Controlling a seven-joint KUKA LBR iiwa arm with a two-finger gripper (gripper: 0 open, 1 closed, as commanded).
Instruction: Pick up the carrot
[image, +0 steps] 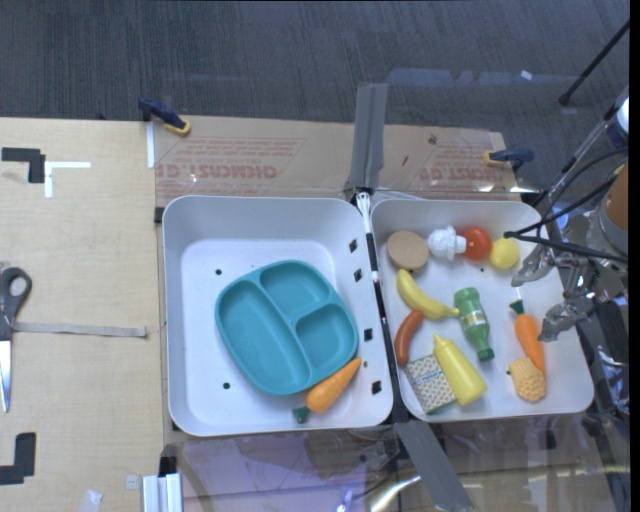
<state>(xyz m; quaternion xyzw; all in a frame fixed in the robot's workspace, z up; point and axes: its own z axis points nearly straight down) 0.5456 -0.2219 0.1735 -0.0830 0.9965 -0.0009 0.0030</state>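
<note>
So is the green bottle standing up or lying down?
Lying down. The green bottle lies flat on the floor of the right bin, its cap end toward the bin's near side, beside the banana.

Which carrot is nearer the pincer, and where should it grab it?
The carrot in the right bin lies just beside the pincer. Grip it mid-body from above, closing across its narrow width: it lies flat, green top up-image, tip near the corn, so stay above that.
</note>
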